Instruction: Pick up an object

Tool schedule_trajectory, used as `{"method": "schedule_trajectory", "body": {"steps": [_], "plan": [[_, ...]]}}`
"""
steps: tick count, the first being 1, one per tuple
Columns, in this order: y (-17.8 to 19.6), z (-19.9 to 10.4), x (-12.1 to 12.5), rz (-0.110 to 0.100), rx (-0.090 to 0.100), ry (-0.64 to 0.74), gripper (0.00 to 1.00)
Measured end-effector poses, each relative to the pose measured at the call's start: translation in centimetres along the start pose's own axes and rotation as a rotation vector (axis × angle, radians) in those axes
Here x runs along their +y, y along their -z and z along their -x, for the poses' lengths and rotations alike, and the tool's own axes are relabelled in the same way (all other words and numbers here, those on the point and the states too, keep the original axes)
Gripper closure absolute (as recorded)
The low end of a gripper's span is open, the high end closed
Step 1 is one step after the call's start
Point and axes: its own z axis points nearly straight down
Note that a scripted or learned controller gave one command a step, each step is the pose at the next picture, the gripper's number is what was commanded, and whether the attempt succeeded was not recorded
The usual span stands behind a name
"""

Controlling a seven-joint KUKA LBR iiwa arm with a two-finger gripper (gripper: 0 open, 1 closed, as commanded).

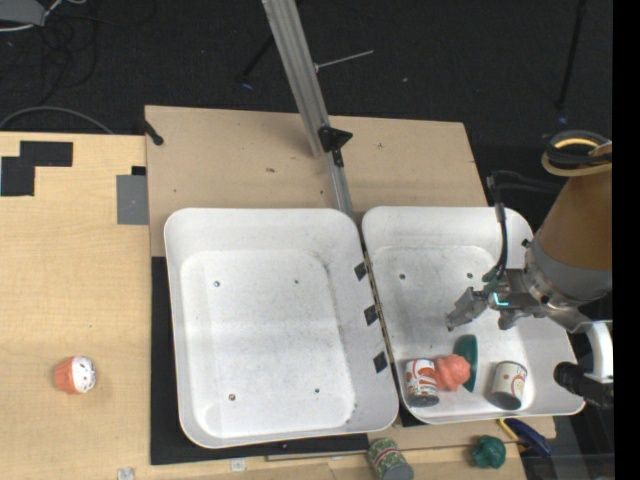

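Note:
The right bin [430, 233] holds several small things along its front edge: a red and white can [421, 381] lying on its side, an orange-red lump [453, 370] against it, a dark green piece [466, 349] just behind, and a white cup [508, 383] tipped over. My gripper [487, 313] hangs over the right bin's middle right, just behind the green piece. Its fingers are spread open with nothing between them. The grey and orange arm covers the bin's right rim.
The left bin [185, 268] lies beside the right one, with black clips along the shared wall. A slanted metal rail [300, 68] rises behind the bins. An orange ball [75, 375] sits on the wooden table at left. A green lump [488, 452] and a small can [385, 458] lie in front of the right bin.

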Motion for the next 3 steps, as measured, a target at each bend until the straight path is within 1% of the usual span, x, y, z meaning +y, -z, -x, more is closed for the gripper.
{"method": "schedule_trajectory", "body": {"steps": [1, 2, 3], "plan": [[0.2, 0.1, 0.1, 0.005, -0.001, -0.003, 0.00], [-5.8, 0.5, 0.7, -0.001, 0.000, -0.001, 0.00], [-10.9, 0.5, 0.7, 0.007, -0.002, -0.002, 0.00]]}}
